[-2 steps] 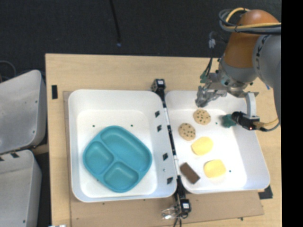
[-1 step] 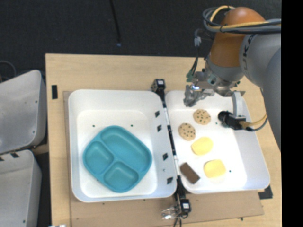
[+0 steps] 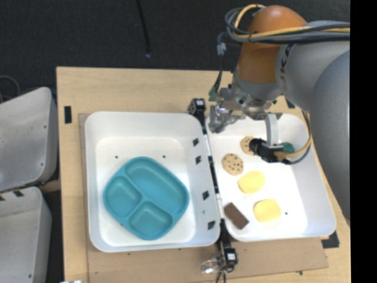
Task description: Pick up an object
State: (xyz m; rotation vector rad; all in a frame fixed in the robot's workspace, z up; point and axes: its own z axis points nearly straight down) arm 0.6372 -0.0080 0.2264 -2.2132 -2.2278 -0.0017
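The right bin holds several small food items. A chocolate-chip cookie lies near its left wall, and a second cookie sits a little farther back, partly covered by a black cable end. Two pale yellow pieces lie toward the front, with a brown bar at the front left. My gripper hangs over the bin's back left corner, close to the divider, behind and left of the cookies. Nothing shows in its grasp.
The left bin holds a teal divided plate. The arm's grey body and orange band cover the right bin's back right part. A cable loops over the bin near the second cookie.
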